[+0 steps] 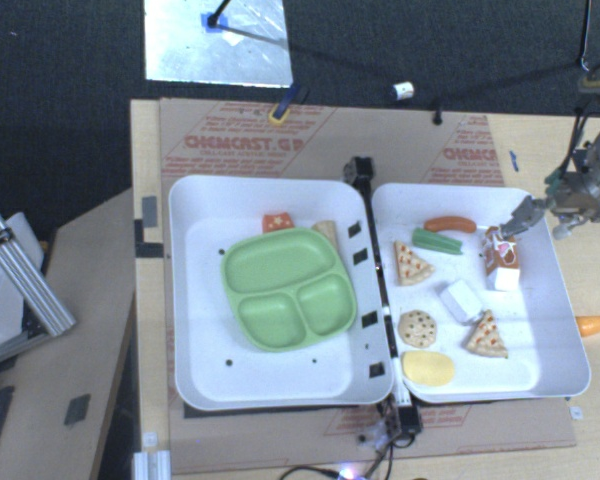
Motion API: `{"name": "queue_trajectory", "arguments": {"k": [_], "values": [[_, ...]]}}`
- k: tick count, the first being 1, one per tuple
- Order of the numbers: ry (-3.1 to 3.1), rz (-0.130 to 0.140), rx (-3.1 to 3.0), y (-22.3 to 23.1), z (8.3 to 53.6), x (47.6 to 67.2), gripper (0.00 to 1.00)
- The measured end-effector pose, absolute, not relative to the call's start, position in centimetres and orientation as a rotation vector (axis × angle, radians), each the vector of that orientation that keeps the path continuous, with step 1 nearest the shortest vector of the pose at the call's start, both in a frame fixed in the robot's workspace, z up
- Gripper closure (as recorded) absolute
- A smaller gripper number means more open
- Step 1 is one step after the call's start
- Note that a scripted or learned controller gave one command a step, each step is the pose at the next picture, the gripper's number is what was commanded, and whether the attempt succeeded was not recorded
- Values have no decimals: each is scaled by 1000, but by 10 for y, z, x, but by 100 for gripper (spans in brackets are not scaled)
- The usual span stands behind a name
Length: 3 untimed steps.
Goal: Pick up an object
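Dark speckled carpet floor (60, 88) surrounds the pale wooden bench (100, 268). A shiny square metal plate (215, 43) lies on the carpet; a silver aluminium frame (20, 278) stands left.

A robotics lab. Two white bins (185, 298) sit on a cardboard-covered bench (240, 138). Aluminium framing (20, 268) stands at nine o'clock

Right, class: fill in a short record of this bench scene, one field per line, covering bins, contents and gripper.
left bin: green divided tray, with two small food pieces at its far edge
right bin: hot dog, green piece, two pizza slices, cookie, yellow piece, white block, brown-and-white carton
gripper: over the right bin's far right corner, near the carton
outside bins: orange piece
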State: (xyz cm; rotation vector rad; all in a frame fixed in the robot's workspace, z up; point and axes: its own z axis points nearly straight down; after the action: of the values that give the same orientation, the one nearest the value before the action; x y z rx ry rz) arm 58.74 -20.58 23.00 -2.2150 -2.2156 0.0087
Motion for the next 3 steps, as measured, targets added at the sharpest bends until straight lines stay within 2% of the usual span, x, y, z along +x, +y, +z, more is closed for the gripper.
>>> {"name": "queue_trajectory", "arguments": {"k": [1,3], "values": [[-2227,-1,-2218,-205,237,590,0],[-2229,-1,-2225,-205,115,591,0]]}}
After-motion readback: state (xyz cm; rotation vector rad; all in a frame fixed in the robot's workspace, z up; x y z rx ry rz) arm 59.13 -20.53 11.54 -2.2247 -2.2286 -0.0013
